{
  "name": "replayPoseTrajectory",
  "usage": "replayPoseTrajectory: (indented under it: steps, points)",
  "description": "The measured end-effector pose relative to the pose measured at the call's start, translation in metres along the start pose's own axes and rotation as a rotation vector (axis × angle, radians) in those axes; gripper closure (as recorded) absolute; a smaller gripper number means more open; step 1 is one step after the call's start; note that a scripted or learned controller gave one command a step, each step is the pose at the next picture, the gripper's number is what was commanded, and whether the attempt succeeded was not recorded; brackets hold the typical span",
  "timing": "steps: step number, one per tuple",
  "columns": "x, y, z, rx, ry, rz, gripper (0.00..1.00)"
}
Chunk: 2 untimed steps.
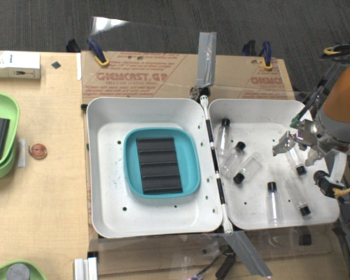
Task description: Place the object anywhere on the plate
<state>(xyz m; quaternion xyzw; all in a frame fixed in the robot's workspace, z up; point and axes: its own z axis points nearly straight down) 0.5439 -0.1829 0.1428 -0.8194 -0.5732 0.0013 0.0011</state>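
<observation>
Vials (239, 172) lie left of the end effector (291, 143); its grip state is unclear.

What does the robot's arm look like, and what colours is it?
The arm is grey with a big rounded orange band above the wrist. At its end sits a silvery metal gripper made of angular, shiny parts. Black cables run alongside it, plus a yellow loop near the top and white pieces lower down.

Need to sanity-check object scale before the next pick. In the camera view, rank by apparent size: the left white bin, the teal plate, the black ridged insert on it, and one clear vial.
Largest to smallest:
1. left white bin
2. teal plate
3. black ridged insert
4. clear vial; the vials all look much alike in size.
</observation>
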Motion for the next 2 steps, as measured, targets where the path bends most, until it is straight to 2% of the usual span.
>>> replayPoseTrajectory:
  steps: [2]
  points:
    - [0.0,0.0,0.0,0.0,0.0,0.0,0.0]
